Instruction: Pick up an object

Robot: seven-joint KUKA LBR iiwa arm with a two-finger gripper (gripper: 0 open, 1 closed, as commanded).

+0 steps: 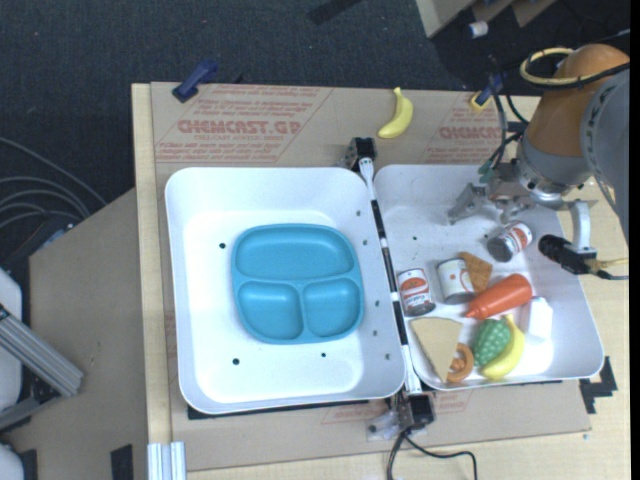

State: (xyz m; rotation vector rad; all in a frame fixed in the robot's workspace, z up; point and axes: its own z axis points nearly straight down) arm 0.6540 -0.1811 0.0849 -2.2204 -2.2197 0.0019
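Note:
My gripper (pixel 490 208) hangs low over the far part of the right bin (pixel 425 193), its fingers spread open with nothing between them. Just in front of it lies a small red-and-white can (pixel 511 240), apart from the fingers. Further forward are two more cans (pixel 415 290) (pixel 456 278), an orange-red carrot (pixel 498 296), a tan wedge (pixel 434 338), a green piece (pixel 490 340), a yellow banana-like piece (pixel 512 356) and a white block (pixel 541 320).
The left bin (pixel 200 218) holds a blue three-part plate (pixel 297 280). A yellow banana (pixel 397 116) lies on the bench behind the bins, and a blue clip (pixel 195 81) sits at the bench's far left corner. The arm (pixel 570 118) reaches in from the right.

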